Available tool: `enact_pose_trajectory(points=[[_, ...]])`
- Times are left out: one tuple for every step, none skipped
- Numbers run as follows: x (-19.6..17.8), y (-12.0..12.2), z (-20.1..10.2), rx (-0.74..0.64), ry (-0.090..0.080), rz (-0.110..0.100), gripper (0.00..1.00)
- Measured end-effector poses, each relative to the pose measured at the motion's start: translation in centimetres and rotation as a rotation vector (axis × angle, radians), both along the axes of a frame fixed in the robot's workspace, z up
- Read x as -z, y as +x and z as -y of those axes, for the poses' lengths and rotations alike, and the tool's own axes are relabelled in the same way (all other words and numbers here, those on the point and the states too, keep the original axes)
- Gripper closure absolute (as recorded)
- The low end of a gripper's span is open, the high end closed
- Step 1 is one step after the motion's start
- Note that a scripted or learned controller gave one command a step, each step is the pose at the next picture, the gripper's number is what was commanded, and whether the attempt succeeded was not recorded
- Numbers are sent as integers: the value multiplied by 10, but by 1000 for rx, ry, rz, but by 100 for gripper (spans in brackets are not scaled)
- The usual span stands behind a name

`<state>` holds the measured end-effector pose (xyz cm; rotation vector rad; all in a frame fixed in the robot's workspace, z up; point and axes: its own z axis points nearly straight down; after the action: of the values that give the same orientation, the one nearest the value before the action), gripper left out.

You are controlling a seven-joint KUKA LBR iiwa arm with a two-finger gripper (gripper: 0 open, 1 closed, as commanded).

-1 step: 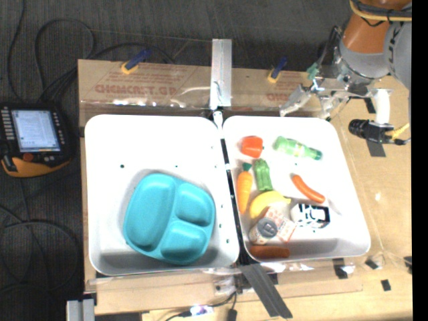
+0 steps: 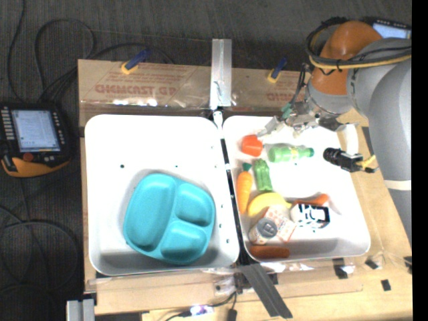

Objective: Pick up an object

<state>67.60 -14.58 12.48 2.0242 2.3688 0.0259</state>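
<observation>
Overhead, slanted view. Arm enters from the right; gripper (image 2: 299, 118) low over the far edge of the right bin (image 2: 348, 209). Cannot tell how far the fingers are parted, or whether anything sits between them. Just beside the gripper: orange round object (image 2: 251, 145) and green bottle (image 2: 289, 154) lying on its side. Nearer the front: carrot (image 2: 244, 191), green pickle-shaped piece (image 2: 261, 176), yellow piece (image 2: 266, 202), a can (image 2: 265, 229), all crowded together. Left bin (image 2: 114, 146) holds a turquoise divided tray (image 2: 170, 217). Handheld controller (image 2: 32, 139) lies off the desk, left.
</observation>
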Motion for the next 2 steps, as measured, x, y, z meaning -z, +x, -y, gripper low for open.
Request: enact_pose_trajectory(points=[[36,-31,41,-407,-8,-22,0],[25,-29,39,-406,-7,-13,100]])
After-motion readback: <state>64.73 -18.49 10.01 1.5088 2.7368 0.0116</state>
